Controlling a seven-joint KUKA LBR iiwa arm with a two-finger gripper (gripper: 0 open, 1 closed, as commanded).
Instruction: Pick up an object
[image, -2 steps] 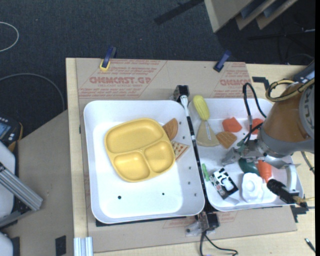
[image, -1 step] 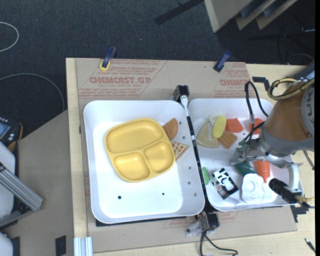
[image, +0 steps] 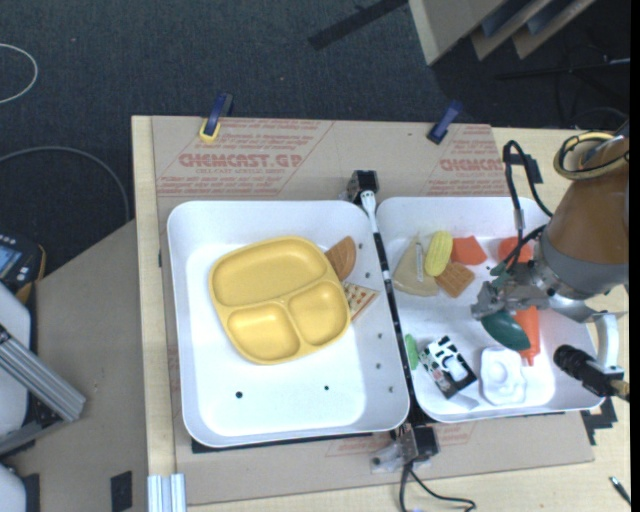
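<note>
The tool (image: 503, 305) hangs low over the right bin (image: 400, 215), at the right of the frame, just above a teal object (image: 508, 330) and an orange-red piece (image: 529, 328) beside it. Whether it is open or closed cannot be told from this slant, and nothing is visibly gripped, so the pick seems not yet done.

Other candidates lie in the same bin: a yellow corn-like piece (image: 438, 253), an orange block (image: 468, 249), a black-and-white item (image: 447, 366) and a white item (image: 501, 375) toward the lower edge.

The left bin (image: 290, 415) holds a yellow divided plate (image: 277, 298). What is left, by the look of it, is closing on one thing and lifting it clear.
</note>
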